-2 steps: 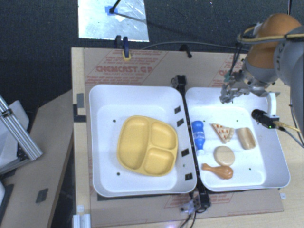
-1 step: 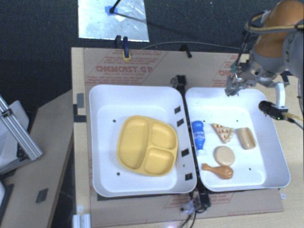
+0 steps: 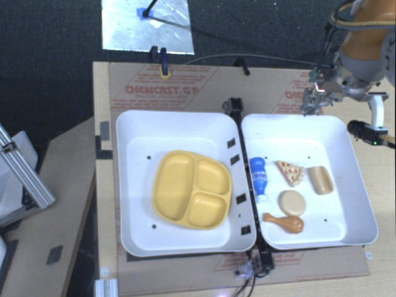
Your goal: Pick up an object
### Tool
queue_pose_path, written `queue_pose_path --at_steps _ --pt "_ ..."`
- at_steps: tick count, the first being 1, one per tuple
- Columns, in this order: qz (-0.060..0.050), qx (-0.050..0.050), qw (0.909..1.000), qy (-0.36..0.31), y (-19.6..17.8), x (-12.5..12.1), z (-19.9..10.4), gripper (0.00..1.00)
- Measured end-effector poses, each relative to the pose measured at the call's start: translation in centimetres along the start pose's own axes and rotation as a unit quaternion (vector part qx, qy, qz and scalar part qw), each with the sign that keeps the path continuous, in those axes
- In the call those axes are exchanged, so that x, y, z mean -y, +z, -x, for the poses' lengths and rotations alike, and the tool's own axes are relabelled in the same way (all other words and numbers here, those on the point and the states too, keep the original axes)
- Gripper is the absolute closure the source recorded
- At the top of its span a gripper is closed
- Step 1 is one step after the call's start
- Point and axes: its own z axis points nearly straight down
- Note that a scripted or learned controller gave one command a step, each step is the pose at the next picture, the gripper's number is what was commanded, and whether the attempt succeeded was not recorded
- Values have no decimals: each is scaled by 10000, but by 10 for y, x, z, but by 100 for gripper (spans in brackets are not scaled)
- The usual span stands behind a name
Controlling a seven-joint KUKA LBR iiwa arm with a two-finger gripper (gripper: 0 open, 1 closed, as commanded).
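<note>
From the camera view, the arm (image 3: 370, 26) is seen high at the top right, above the far edge of the right bin (image 3: 356, 166). The gripper (image 3: 314, 101) is seen just over that bin's far rim. It is small and blurry here, so how wide it is open cannot be told. Nothing is seen in it, and nothing is seen touching it.

The things to be picked are found in the right bin. A blue bottle (image 3: 258, 177) is laid close to the left wall. A pizza slice (image 3: 291, 172) and a bread roll (image 3: 320, 180) are placed side by side in the middle. A round bun (image 3: 291, 202) is set just below them, and a chicken leg (image 3: 286, 222) is laid under the bun, almost touching it. A yellow tray (image 3: 192, 189) is kept in the left bin (image 3: 133, 166).

Trouble may be had because the toys are packed close together. Two could be bumped at once, or one could be pushed away. The bottle could be hard to reach by the wall. The bun may be rolled aside if it is squeezed badly.
</note>
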Motion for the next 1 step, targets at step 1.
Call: queue_pose_path --at_steps 1 --pt "-11 -6 10000 -14 -7 -3 -55 100"
